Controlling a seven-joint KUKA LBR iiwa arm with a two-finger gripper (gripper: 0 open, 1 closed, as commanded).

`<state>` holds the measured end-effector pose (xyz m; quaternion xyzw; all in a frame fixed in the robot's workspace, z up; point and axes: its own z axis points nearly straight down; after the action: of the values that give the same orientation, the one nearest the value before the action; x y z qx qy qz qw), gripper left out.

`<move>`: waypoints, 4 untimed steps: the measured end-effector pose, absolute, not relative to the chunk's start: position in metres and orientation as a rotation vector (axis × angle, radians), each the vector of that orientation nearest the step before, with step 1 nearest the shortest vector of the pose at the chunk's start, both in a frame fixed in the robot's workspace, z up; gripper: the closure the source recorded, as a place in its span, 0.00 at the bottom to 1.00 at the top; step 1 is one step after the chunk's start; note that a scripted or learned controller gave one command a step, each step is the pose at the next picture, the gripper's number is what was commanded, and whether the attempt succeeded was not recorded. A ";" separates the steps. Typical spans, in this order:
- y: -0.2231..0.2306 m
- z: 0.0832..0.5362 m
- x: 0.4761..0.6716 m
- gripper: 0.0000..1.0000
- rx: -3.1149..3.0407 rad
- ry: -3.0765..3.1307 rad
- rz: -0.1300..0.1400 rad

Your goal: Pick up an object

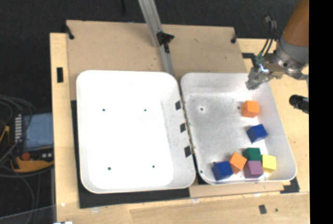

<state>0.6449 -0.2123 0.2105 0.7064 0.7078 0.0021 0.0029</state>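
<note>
Orange block (250, 108) sits just below our end effector (255, 79), whose grip state we cannot tell; we'd best drop straight down, centred over it.

Orange band (297, 25) on a grey arm (290, 53) — dark cables (266, 40) alongside, small metallic gripper (254, 78) by the right bin (208, 87) rim

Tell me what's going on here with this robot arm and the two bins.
The arm's gripper hangs over the far right corner of the right bin, with nothing seen between its fingers. The small blocks all lie in that bin: an orange block nearest the gripper, a blue block below it, and a cluster of five at the near edge. The left bin sits beside it.
</note>
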 end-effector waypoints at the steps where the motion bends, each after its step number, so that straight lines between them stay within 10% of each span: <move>1: -0.213 0.227 0.646 1.00 2.215 2.223 0.005; 4: -0.070 0.232 0.661 1.00 2.216 2.229 -0.001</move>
<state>0.6607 -0.0703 0.2317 0.7049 0.7093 -0.0004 -0.0009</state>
